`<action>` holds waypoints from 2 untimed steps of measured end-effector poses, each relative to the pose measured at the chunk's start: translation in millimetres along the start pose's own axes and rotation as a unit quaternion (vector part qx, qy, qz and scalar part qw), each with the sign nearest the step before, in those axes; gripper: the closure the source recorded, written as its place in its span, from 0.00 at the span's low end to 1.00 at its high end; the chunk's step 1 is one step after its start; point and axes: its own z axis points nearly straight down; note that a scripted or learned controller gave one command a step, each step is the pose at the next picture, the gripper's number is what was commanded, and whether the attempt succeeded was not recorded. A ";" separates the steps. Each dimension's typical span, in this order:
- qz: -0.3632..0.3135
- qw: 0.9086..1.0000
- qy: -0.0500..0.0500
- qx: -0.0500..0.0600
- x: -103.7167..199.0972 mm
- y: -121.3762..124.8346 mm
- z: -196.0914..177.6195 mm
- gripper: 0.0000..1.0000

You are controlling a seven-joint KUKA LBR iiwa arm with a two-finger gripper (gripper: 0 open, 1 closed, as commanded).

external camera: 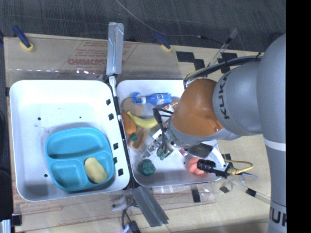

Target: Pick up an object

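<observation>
Dark carpet floor (58,8), cardboard-topped bench (146,52), loose cable (126,11)

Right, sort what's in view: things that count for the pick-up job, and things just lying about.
For the job:
- gripper, low in the right bin
- banana
- blue bottle
- dark green lump
- pink object

Lying about:
- left bin
- blue divided tray in it
- yellow potato-like object in the tray's compartment

arm (252,101): grey, reaches in from the right, bent downward | orange band (197,108): above wrist, faces the camera | gripper (161,147): low, pointing down-left
</observation>
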 end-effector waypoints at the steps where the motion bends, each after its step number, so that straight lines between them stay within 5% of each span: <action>1: 0.151 0.988 -0.003 -0.002 -3.3 17.9 -92.4 1.00; 2: 0.152 0.988 -0.002 -0.002 -3.6 17.2 -91.8 0.00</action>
